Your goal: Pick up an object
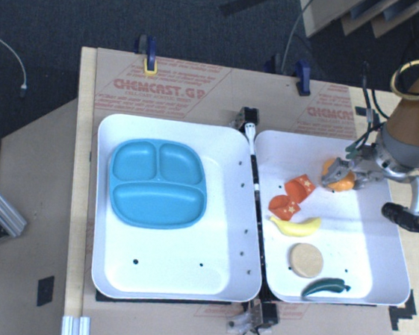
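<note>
A: How far along is the pick?

B: The two-finger gripper (342,171) sits low in the right white bin (377,283), over a small orange rounded object (343,183). Whether it grips, I cannot tell. Lifting remains, I judge.

A: What else lies there?

B: 2 red pieces (292,196), a yellow banana (297,225), a tan disc (306,260), a teal curved piece (325,287). The left white bin (160,274) bears a blue divided plate (159,183). Below: brown board (114,84), dark floor.

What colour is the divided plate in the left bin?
Light blue. The divided plate has three compartments and shows clearly in the camera view, lying in the left bin.
</note>
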`<state>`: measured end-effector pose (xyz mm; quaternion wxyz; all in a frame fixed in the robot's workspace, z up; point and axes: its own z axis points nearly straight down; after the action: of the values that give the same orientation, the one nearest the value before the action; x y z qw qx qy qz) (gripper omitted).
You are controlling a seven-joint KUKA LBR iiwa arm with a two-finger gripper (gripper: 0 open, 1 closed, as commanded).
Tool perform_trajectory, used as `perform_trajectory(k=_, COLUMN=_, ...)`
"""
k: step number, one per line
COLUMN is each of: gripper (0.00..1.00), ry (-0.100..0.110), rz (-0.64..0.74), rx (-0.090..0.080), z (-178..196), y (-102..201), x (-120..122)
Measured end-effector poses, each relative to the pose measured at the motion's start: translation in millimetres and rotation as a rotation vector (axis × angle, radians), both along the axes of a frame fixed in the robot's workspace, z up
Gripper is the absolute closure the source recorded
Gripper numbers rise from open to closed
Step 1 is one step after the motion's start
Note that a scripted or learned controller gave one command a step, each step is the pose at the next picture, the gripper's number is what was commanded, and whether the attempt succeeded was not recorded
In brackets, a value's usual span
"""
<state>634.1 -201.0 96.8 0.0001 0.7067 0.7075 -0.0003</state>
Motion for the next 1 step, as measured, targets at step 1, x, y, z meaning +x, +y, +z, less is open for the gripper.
perform_trajectory(k=1, gripper=1.0, ry=-0.008, rz=0.0, rx=-0.002, z=64.6, y=1.7, x=0.3)
